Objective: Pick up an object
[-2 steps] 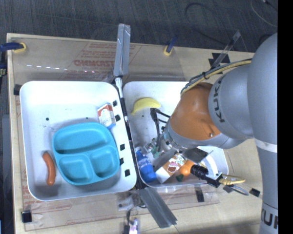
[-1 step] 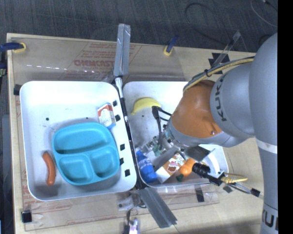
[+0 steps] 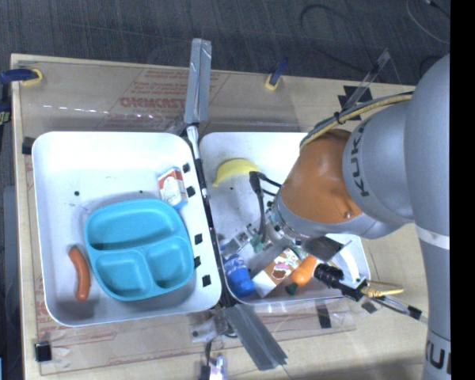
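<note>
Jaws (image 3: 263, 242) lowered into the right bin (image 3: 222, 153), at about seven o'clock from my orange wrist band; whether they are spread or pressed together I cannot tell, since my own wrist covers them from above.

Camera view: I reach in from three o'clock, grey forearm slanting down across the right bin, wrist bent toward the clutter at its six o'clock end. Just beside my jaws lie a blue bottle (image 3: 238, 276), a small printed packet (image 3: 279, 267) and an orange piece (image 3: 302, 271); a yellow banana (image 3: 236, 169) rests well apart at twelve o'clock. The left bin (image 3: 55, 153) holds a blue divided tray (image 3: 138, 248), a sausage (image 3: 80, 272) at its eight o'clock and a small carton (image 3: 171, 186).

Judged from this, I am at the descent onto the pile, nothing visibly gripped. Next comes closing on one item, then a straight lift clear of its neighbours.
</note>
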You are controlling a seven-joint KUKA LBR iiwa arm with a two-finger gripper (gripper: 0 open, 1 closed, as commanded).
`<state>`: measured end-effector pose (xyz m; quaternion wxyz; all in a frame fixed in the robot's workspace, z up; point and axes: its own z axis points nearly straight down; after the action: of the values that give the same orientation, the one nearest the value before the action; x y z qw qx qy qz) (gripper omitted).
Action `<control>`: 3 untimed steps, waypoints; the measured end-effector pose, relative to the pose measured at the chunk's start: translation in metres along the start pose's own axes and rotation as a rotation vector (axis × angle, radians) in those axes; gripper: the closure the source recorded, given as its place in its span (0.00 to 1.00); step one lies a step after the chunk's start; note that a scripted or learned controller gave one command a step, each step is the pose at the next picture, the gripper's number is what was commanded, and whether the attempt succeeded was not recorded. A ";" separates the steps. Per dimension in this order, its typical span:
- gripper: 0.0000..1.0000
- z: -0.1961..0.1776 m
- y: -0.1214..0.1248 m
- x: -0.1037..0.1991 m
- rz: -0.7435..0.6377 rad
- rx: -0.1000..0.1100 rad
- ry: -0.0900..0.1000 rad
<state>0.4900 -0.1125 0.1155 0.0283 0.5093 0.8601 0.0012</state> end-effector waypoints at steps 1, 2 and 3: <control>0.00 -0.048 0.114 -0.091 0.062 0.032 0.045; 0.00 0.033 0.112 -0.122 0.058 0.035 0.048; 1.00 0.022 0.115 -0.121 0.048 0.035 0.048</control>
<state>0.6501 -0.1633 0.1025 -0.0011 0.5301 0.8479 -0.0009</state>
